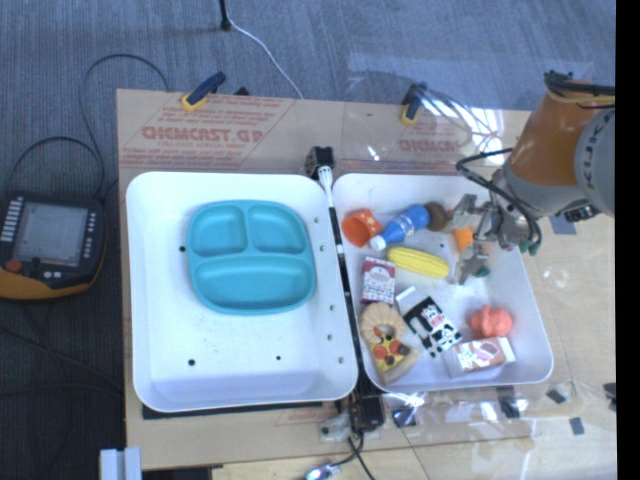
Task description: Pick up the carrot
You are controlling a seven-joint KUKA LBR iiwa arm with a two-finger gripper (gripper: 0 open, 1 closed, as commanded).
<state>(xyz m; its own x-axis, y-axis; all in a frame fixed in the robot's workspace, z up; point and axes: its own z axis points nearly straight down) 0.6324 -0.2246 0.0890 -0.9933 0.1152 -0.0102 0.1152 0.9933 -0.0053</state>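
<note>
Camera view: the worktop (150,133) carries two shallow white bins side by side. The left bin (160,348) holds a blue divided plate (250,258) lying flat near its middle. The right bin (530,338) holds a scatter of toy foods.

The arm (560,148), grey with an orange band, reaches in from 3 o'clock, and the gripper (478,240) hangs over the upper right part of the right bin. Its jaws stand apart, one by the carrot's 12 o'clock end and the other lower down at about 5 o'clock of it. The carrot (462,236), a small orange piece, sits right at the jaws; whether the fingers touch it or only flank it cannot be told.

At 9 o'clock of the carrot lies a yellow corn cob (420,262), just beside it. At 10 o'clock of the corn lies a blue bottle (400,226), with an orange cup (358,226) at the bottle's 9 o'clock, near the bin's left wall. A small brown item (437,214) sits at the bottle's 2 o'clock end.

Below the corn is a small red carton (378,280), then a pizza slice (384,340) at 6 o'clock of it. A black-and-white carton (432,324) lies at 3 o'clock of the pizza. A pink round item (490,320) sits at 6 o'clock of the gripper, well apart, with a pale box (478,356) just below it.

A handheld controller (45,243) rests on the floor at 9 o'clock of the left bin.
</note>
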